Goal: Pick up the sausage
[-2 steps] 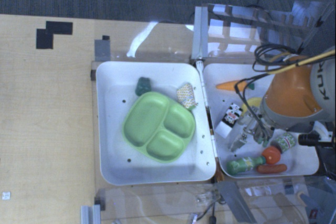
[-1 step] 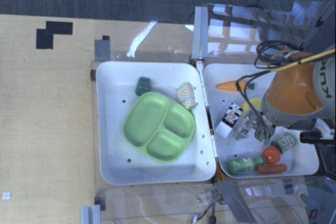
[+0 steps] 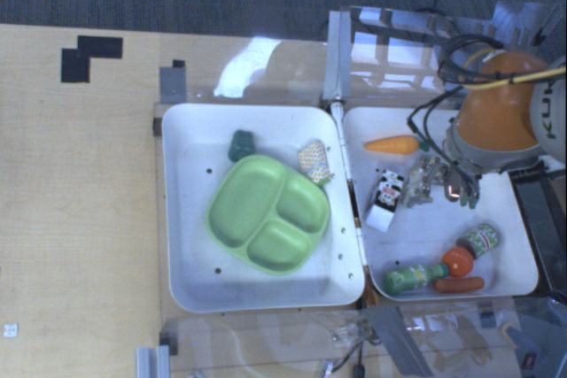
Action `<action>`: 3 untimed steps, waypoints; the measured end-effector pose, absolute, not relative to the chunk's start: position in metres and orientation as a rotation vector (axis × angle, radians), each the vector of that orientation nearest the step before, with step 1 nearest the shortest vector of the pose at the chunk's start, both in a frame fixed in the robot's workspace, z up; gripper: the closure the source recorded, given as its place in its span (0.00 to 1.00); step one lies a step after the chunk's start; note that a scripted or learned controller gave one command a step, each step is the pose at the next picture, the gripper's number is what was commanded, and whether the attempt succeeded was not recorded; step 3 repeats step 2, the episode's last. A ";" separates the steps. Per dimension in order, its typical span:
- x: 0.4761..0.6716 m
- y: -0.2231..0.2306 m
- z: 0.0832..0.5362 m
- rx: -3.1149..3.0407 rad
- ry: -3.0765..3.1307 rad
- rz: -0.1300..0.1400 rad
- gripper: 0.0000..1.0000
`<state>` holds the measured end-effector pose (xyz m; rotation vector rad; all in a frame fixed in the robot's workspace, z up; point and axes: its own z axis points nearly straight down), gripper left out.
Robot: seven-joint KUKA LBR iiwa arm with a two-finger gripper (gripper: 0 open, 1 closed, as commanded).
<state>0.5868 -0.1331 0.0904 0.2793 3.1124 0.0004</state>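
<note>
Left bin (image 3: 177, 190) has a glossy green divided plate (image 3: 268, 213), rounded like a clover. In the right bin (image 3: 523, 217), the gripper (image 3: 440, 184) hangs mid-bin over bare white plastic, can't tell how it's set. The sausage (image 3: 460, 284), a smooth reddish tube, lies along the bin's front edge near its right corner, touching a tomato (image 3: 457, 261).

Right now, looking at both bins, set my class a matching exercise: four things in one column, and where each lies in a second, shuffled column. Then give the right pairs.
Things:
1. sausage
2. carrot
3. green plate
4. cow-patterned carton

Places:
A. middle of the left bin
B. far edge of the right bin
C. near edge of the right bin, beside the tomato
D. right bin, close to the divider, just left of the gripper

Pairs: 1-C, 2-B, 3-A, 4-D
</note>
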 end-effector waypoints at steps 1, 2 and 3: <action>0.576 -0.120 0.091 -0.238 3.113 -0.005 1.00; 0.611 -0.169 0.090 -0.232 3.118 -0.005 1.00; 0.611 -0.169 0.090 -0.232 3.118 -0.005 1.00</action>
